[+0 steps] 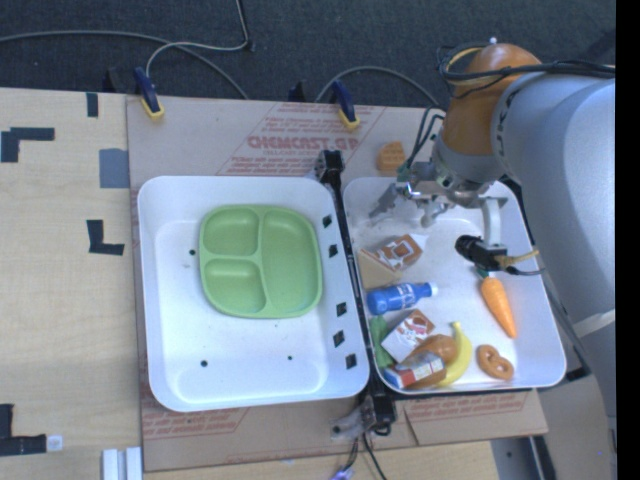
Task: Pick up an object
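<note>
Robotics lab / test bench, not a home; cardboard sheet (300, 143) w/ printed lettering clamped to wooden benchtop (60, 298) by blue-and-yellow clamps (150, 96); black tape marks (100, 238) on the wood; loose cables (200, 48) over dark carpet (330, 18); two white bins (160, 368) side by side; grey industrial arm (560, 148) w/ orange band; toy food, e.g. plastic carrot (498, 305), as test props.
</note>
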Available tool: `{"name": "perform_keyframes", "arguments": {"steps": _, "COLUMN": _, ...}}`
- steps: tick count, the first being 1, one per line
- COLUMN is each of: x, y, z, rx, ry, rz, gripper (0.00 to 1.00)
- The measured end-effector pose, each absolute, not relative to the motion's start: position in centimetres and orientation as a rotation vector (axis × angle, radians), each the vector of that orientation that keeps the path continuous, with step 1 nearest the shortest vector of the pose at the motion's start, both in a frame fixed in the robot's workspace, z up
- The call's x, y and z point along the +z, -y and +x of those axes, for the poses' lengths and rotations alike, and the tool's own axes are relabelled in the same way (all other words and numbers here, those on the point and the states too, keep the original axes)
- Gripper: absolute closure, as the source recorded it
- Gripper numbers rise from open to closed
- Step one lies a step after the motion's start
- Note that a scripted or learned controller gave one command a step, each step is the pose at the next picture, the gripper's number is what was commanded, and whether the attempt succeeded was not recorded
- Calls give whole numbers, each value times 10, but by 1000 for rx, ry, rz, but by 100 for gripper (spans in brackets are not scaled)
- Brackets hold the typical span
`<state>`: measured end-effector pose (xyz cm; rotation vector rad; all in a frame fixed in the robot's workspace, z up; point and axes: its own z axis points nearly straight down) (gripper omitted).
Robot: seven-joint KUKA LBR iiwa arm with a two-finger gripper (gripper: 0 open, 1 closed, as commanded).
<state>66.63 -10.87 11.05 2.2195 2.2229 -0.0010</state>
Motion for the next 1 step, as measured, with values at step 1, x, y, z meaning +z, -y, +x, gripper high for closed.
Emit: {"name": "perform_keyframes", "arguments": {"steps": 1, "x": 86, "y": 98, "z": 632, "rx": 0, "ry": -2220, "rz": 2219, "gripper": 0}}
